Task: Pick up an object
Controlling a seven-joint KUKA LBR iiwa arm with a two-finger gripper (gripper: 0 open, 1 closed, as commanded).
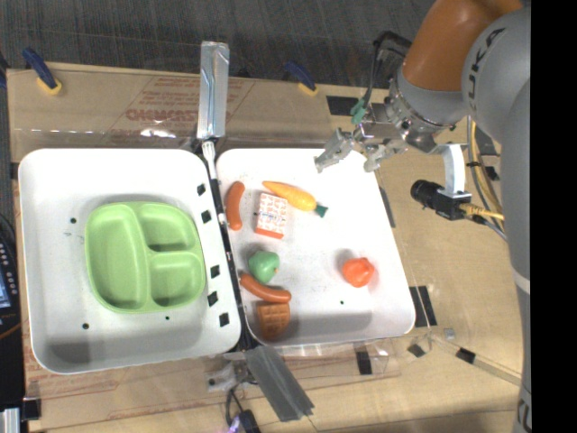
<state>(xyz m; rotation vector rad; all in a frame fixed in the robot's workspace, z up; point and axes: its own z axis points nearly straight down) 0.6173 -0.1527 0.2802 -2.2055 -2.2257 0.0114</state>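
Above right white plastic bin's [383, 242] far edge, your pincer [352, 154] hovers released, empty; approach step; next, descend onto orange plastic carrot [290, 193].

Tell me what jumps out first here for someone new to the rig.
The bright green divided tray sitting alone in the left bin. Next, the scatter of toy food in the right bin: a carrot, an orange-red tomato, a green pepper. The gripper hangs open above that bin's far edge, holding nothing.
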